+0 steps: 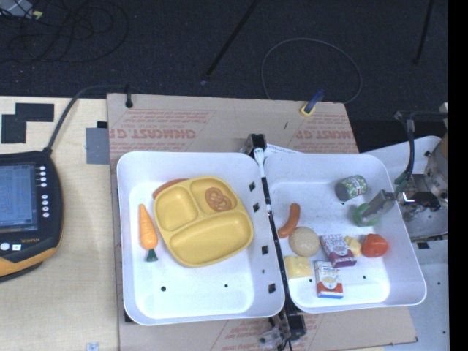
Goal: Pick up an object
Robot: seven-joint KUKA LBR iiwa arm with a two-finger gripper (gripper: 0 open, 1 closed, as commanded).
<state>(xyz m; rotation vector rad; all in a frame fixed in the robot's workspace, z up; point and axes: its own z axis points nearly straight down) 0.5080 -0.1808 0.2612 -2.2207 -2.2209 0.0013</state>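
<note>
My gripper [377, 204] reaches into the right bin [395, 292] from the right edge, low over its upper right part. Its tip is at a small green object [362, 213], touching or just above it; I cannot tell which. A green-labelled can [352, 188] lies just up and left of the gripper. A red tomato [374, 246] sits below it. Further left in that bin lie a sausage [289, 219], a tan round potato [304, 240], a yellow cheese block [297, 267], a purple packet [337, 248] and a small red-and-white carton [328, 279].
The left bin [139, 298] holds a yellow divided plate [203, 221] with a pretzel [216, 198] in one compartment, and a carrot [148, 229] beside it. A teach pendant [25, 209] lies on the bench at far left. A ridge [265, 218] separates the bins.
</note>
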